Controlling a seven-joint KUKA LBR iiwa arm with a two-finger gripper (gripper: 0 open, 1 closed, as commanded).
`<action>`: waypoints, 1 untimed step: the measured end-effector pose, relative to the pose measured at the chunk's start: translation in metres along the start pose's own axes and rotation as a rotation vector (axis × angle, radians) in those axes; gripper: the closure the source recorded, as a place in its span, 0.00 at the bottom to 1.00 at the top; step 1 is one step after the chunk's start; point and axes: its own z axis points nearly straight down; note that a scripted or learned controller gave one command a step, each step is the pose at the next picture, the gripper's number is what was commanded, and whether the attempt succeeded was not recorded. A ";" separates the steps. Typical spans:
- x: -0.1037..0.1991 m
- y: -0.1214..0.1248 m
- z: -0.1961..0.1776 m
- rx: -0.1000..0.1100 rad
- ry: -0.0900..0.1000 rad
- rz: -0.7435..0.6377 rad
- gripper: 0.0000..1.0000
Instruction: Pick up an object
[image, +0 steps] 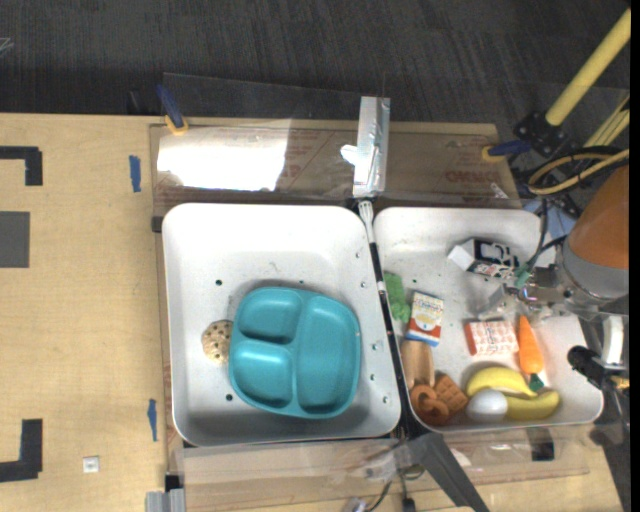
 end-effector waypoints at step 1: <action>-0.004 0.000 -0.009 -0.002 -0.010 0.002 1.00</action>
